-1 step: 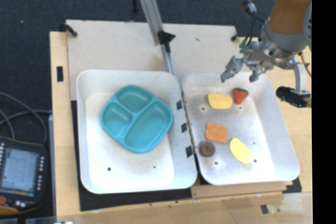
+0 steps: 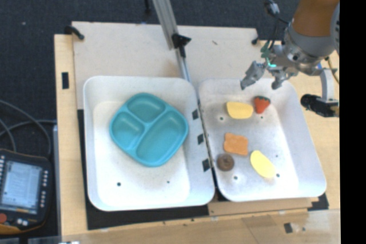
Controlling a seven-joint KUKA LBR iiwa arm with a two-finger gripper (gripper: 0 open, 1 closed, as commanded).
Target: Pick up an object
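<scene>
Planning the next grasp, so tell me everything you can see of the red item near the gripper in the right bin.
The red item is small and rounded, orange-red with a darker top, likely a toy strawberry or tomato, plastic by its look. It sits on the floor of the right bin near the far edge, close beside the yellow piece; whether they touch is unclear. The gripper hangs just above it, fingers spread, holding nothing.

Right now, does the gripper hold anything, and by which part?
Nothing is held. The gripper hangs open above the right bin, with empty space between its fingers; the red piece lies below.
</scene>
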